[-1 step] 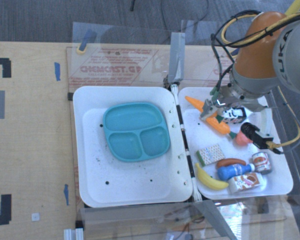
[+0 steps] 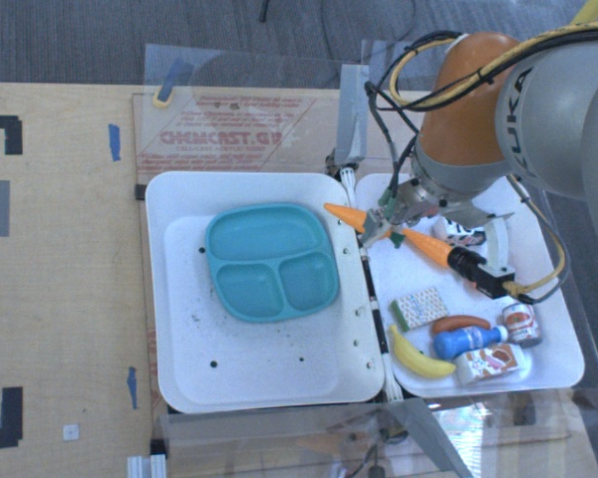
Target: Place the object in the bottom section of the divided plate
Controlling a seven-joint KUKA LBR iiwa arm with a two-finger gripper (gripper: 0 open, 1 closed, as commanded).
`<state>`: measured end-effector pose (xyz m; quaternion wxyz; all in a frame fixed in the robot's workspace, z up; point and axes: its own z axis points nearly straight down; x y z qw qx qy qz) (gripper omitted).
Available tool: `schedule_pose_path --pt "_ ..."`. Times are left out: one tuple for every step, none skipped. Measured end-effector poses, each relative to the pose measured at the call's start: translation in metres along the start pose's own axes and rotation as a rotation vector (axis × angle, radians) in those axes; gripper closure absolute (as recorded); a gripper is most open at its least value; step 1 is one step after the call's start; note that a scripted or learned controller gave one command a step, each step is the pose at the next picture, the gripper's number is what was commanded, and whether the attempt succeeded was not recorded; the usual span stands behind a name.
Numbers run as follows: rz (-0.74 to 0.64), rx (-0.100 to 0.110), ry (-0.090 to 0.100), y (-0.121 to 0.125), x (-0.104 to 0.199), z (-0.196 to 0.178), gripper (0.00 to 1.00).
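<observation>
A matt teal plastic divided plate lies in a speckled white plastic bin on pale wood.

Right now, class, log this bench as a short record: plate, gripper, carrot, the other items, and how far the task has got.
plate: teal divided plate, three sections, lies in the left bin
gripper: gripper sits over the seam between the bins, at the carrot
carrot: orange carrot lies slanted, tip over the left bin's edge, rest in the right bin
other items: banana, blue bottle, sausage, small can, checked sponge
task state: no object lies on the plate yet
</observation>
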<state>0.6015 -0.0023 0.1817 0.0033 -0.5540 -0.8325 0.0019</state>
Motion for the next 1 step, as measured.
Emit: schedule_pose_path --pt "0.000 0.000 0.000 0.0000 -0.0002 -0.0002 0.00"
